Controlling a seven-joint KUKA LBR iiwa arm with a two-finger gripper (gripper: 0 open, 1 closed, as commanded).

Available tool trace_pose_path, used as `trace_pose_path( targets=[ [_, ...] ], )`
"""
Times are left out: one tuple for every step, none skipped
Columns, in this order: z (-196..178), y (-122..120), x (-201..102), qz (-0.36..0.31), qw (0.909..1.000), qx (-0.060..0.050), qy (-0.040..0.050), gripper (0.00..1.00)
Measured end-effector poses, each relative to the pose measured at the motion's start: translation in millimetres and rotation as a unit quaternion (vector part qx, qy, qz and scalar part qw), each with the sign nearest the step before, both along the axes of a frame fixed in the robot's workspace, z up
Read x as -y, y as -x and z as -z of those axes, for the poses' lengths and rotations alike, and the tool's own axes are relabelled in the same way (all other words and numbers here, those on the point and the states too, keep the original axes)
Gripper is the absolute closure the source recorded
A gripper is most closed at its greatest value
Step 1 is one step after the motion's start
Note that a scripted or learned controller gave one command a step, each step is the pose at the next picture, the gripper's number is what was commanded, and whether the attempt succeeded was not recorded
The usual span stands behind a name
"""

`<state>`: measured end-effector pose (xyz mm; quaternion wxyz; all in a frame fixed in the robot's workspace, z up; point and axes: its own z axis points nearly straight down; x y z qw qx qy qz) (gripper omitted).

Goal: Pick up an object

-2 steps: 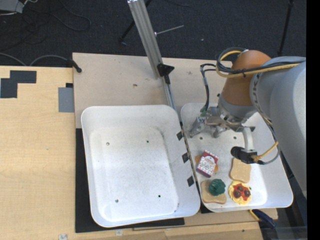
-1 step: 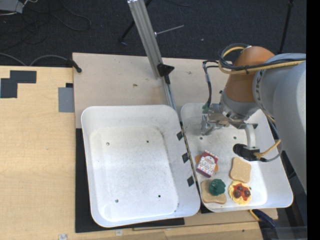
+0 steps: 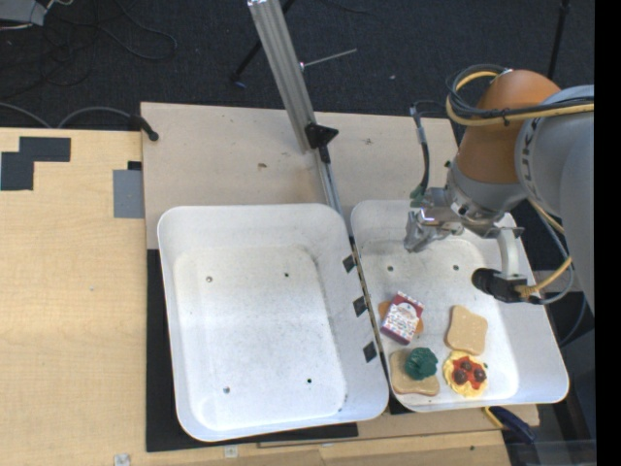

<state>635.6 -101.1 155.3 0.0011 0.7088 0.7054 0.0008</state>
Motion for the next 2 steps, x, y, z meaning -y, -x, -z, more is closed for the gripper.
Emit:
trace_pose_path(
  targets=[
    [-62, 4, 5, 0.000, 1.0000, 0.001, 0.0001, 1.00],
    [-91, 4, 7, -0.002, 1.0000, -0.001, -0.0002, 1.00]
  ],
)
